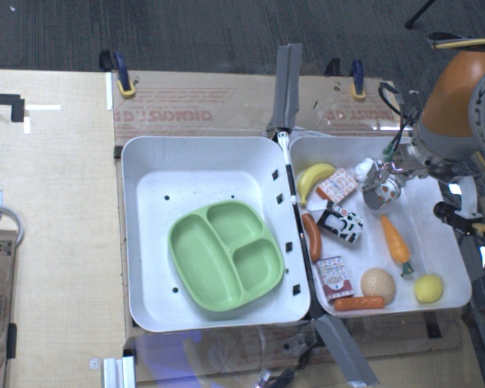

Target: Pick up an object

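Camera view records the gripper (pixel 381 186) low over the right bin's (pixel 457 253) far edge, just beside a small carton (pixel 337 185) and banana (pixel 314 178), presumably positioned for a pick, though its hold on anything cannot be judged.

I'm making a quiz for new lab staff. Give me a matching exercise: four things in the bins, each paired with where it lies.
Things:
1. tray
2. banana
3. lemon
4. carrot

Places:
A. right bin, near right corner
B. left bin
C. right bin, far left corner
D. right bin, between the lemon and the tool

Pairs: 1-B, 2-C, 3-A, 4-D
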Motion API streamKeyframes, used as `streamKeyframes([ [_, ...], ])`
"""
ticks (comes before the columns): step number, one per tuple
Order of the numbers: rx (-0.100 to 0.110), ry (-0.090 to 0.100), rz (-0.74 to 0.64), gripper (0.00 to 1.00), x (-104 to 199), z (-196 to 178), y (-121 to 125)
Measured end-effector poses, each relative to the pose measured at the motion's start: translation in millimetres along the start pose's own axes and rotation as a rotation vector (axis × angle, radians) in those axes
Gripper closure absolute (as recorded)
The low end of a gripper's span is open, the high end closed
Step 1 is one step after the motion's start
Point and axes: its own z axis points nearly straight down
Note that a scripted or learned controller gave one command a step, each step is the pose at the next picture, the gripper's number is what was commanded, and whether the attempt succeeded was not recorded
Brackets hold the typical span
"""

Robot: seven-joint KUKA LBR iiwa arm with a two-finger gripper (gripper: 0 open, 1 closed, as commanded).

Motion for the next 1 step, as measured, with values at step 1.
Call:
streamKeyframes([
  [1, -0.001, -0.001, 0.130, 1.00, 50.6, -83.3, 16.4],
])
